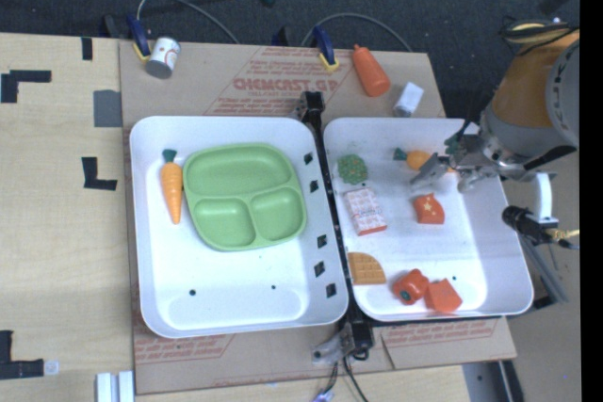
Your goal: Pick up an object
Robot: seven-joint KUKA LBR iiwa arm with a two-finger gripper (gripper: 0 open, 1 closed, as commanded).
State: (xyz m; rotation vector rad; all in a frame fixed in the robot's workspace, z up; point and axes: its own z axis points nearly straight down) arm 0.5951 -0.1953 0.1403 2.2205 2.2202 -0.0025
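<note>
Evidently the pick has not been made yet. The gripper (445, 163) sits low over the upper right part of the right bin (490, 268), reaching in from the right edge of the frame, and whether it is released or clenched I cannot tell, since the metal parts blur together against the white floor. Nothing is visibly gripped. A small orange toy piece with a green tip (415, 158) lies just to the left of the gripper, touching it or nearly so; I cannot tell which. That piece looks like the likeliest target, though the task names no particular object.

Just below it in the same bin lies a red block-like toy (429, 209). Further left are a green broccoli toy (352, 168) and a pink-and-white packet (364, 211), near the divider between the bins. Along the bottom of the right bin rest a waffle-patterned biscuit toy (366, 268), a red tomato or pepper toy (411, 285) and an orange-red lump (443, 296) beside it.

In the left bin (151, 278) a green divided plate (245, 196) lies flat, with a toy carrot (171, 186) just beside its left rim.

What remains, by my judgement, is the whole grasp: settling around one toy, closing on it and lifting it clear of the bin floor.
</note>
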